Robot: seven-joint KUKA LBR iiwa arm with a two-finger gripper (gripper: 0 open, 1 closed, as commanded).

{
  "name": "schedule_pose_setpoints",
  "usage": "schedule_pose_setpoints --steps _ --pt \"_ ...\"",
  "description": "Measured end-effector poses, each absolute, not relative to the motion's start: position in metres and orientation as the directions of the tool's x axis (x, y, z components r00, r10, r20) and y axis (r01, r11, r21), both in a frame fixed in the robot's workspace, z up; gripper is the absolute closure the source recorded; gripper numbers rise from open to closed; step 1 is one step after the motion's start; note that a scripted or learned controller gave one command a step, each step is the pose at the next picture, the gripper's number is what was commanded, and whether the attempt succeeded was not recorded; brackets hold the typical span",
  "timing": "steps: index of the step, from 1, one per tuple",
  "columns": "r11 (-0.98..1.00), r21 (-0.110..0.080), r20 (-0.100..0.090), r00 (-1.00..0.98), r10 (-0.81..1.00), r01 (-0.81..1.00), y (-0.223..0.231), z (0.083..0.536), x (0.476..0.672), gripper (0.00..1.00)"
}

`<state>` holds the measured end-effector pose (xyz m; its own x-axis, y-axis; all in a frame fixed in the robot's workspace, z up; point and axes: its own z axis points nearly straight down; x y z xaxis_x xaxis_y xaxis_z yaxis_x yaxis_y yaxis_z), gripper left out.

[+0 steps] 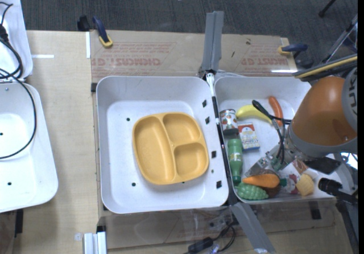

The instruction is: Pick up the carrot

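Two glossy white bins [108, 150] are sitting side by side; gripper [272, 163] (finger state indiscernible) is hovering just above the tapered orange carrot [263, 180].

The arm [327, 116] comes in from the right edge and bends down toward the lower right. Its broad orange band sits uppermost, a rounded dome facing the camera, with the grey wrist section curving beneath it. Below the wrist the tool [272, 163] points down and to the left (its metal parts are small and partly hidden by the wrist). A dark cable runs along the wrist to the tool.
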<state>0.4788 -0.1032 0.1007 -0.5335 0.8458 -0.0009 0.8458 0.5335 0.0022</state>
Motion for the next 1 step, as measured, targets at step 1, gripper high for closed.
schedule_pose_setpoints --steps 1 --pt "0.534 0.002 -0.001 -0.534 0.846 0.846 -0.1032 0.1007 0.4788 0.0"
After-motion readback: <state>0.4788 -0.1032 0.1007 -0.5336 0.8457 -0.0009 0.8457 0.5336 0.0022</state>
